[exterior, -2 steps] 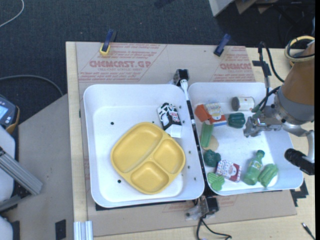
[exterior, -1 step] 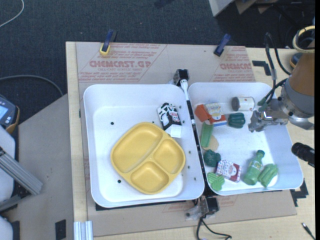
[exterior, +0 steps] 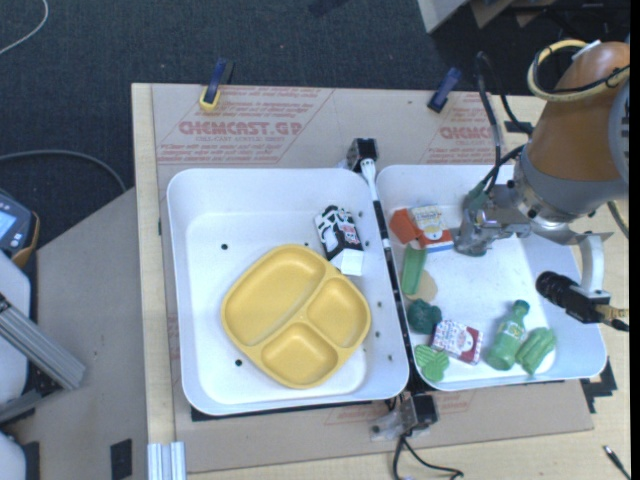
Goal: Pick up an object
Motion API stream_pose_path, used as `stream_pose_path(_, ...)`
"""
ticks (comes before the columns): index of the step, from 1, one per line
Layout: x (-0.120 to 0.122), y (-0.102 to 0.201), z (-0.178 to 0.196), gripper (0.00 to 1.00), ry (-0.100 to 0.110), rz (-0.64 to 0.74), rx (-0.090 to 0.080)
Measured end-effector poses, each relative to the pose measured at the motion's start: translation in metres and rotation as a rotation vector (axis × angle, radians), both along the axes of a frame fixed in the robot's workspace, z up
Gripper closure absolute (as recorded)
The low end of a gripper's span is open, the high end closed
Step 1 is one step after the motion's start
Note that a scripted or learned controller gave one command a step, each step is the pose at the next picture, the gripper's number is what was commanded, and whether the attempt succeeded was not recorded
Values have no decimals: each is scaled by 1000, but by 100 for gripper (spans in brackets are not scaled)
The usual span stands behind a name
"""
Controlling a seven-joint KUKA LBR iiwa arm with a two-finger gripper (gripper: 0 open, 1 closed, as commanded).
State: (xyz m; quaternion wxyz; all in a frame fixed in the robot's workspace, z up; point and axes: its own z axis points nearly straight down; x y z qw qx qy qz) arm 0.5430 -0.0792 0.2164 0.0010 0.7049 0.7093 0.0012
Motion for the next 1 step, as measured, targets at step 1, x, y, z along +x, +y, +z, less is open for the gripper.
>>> stream_pose_path(1, 23, 46, 8, 100, -1, 0, 0)
